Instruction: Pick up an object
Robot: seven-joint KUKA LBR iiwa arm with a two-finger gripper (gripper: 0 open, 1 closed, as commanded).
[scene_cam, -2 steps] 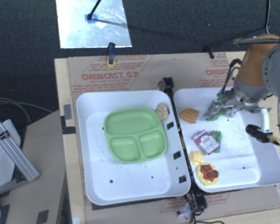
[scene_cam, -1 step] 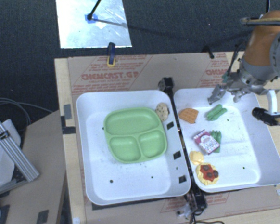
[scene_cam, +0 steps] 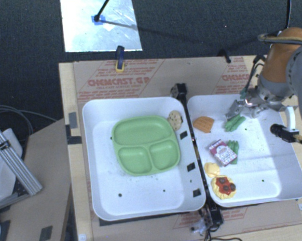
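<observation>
The arm's claw [scene_cam: 242,106] hangs low over the far part of the right bin [scene_cam: 291,184], reaching in from the right, and whether it is open or closed cannot be told at this size. Directly beneath and just beside its tip lies a green bean pod [scene_cam: 234,121], angled toward the bin's middle; nothing shows whether the claw touches it. To the left of the pod, near the bin's inner wall, rests an orange bread-like piece [scene_cam: 204,123]. Nearer the camera, a red-and-white packet [scene_cam: 222,153] lies tilted in the middle of the bin, with a small green leafy piece [scene_cam: 232,147] touching its right edge. Below that sits a yellow item [scene_cam: 212,168], and just beyond it a small pizza toy [scene_cam: 224,186] with red spots. In the left bin [scene_cam: 102,199] a green divided plate [scene_cam: 144,145] lies flat, and a cookie [scene_cam: 175,119] stands just off its far right corner. Both bins rest on a cardboard sheet [scene_cam: 132,77] covering the table [scene_cam: 45,167].
</observation>
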